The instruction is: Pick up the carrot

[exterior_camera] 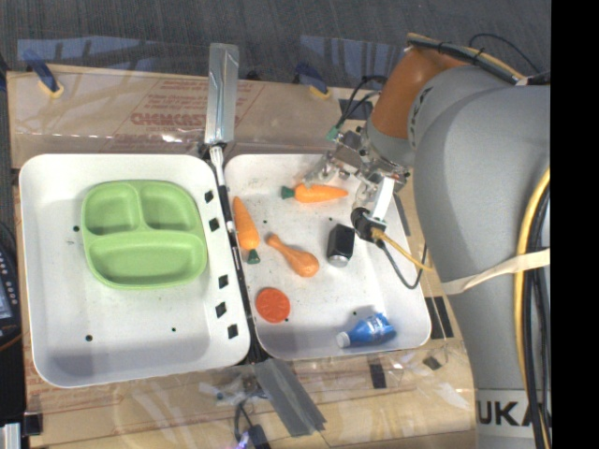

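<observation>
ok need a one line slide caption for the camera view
KUKA arm's gripper hovers by a carrot in the right bin, a second carrot near the divider; green plate in the left bin.

We see two white bins. The left one has a light green plate. In the right one are two orange carrots with green tops, an orange drumstick, a red-orange disc, a black can and a blue bottle with white cap.
</observation>
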Tool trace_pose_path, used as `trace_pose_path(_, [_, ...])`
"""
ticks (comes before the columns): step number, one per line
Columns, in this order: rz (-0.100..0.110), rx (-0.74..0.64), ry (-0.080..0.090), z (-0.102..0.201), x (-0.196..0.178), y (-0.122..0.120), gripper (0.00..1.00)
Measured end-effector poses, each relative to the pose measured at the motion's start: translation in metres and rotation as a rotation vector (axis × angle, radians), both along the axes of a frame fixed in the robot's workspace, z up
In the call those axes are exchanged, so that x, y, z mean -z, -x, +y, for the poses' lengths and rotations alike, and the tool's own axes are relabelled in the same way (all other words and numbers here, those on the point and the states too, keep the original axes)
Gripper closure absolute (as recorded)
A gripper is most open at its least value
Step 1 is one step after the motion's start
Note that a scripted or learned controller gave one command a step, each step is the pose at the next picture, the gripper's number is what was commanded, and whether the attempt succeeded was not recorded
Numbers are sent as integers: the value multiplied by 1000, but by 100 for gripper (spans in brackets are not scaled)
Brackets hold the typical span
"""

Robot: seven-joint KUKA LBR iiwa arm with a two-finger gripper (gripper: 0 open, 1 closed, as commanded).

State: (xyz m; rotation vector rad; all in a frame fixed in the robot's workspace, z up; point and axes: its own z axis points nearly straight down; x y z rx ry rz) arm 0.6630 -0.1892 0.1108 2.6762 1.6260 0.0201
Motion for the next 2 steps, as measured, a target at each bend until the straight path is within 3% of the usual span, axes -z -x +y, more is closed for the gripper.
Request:
trace_pose_path(1, [20, -197, -2, 14, 19, 43, 0])
trace_pose_path(2, [20, -276, -2, 21, 20, 91, 0])
